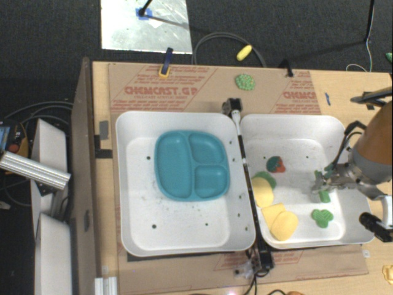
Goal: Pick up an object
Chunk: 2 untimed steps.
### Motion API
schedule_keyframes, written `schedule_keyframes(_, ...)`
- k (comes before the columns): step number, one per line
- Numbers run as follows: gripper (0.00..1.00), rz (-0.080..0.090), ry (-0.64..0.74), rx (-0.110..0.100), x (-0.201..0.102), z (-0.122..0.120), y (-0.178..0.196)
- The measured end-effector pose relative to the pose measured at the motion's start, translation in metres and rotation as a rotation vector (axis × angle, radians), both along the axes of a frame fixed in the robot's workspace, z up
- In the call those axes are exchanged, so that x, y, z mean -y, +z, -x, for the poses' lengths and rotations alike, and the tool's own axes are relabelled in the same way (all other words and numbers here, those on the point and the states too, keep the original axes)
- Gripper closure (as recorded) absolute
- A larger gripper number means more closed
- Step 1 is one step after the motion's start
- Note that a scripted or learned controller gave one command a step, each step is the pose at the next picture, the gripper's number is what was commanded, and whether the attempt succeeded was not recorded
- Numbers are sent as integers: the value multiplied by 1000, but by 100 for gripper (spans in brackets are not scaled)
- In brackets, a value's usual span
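Here's the arm [371,149] reaching in from the right, its gripper [323,186] down low inside the right bin [295,128], hovering near the bin's right side. I cannot tell from up here how the gripper is set, and nothing shows clearly in its grasp. Just below it sits a small green object [322,217], close by but apart from the gripper. Further left in that same bin there's a little red and green piece [274,163], and below it a pale yellow object [263,192] with a green edge showing behind it, lying against the bin's left wall. Touching that one, down toward the front corner, rests a rounder yellow object [283,224]. Over in the left bin [132,226] lies a teal divided plate [191,165], flat, three compartments up. On the table [184,88] behind the bins sits a green knobbly ball [245,82], and off its back edge a yellow piece [244,53]
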State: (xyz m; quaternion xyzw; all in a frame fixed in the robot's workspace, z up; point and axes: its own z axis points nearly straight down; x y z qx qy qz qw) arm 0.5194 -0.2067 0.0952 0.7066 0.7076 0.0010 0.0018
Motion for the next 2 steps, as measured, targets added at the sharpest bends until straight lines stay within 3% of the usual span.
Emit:
schedule_keyframes(1,100,-1,10,3,-53,-73,-11)
schedule_keyframes(2,100,-2,9,6,-107,-80,89)
